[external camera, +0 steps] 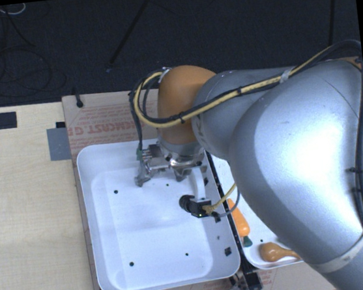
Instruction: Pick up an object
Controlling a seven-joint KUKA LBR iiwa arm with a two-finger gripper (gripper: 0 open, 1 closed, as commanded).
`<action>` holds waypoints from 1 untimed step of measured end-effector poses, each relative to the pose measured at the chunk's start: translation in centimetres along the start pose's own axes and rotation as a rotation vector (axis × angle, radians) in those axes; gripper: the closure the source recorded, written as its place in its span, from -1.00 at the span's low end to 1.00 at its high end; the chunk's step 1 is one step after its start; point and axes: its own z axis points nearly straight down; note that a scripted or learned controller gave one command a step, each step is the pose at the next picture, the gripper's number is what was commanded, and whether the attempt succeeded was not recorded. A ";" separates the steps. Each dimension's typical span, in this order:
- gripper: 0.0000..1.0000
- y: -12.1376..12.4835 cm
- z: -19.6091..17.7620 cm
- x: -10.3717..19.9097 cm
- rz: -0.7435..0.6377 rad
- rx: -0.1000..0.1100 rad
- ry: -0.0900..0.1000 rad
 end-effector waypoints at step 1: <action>-1.00 0.3 -12.4 3.7 -0.009 -0.015 0.005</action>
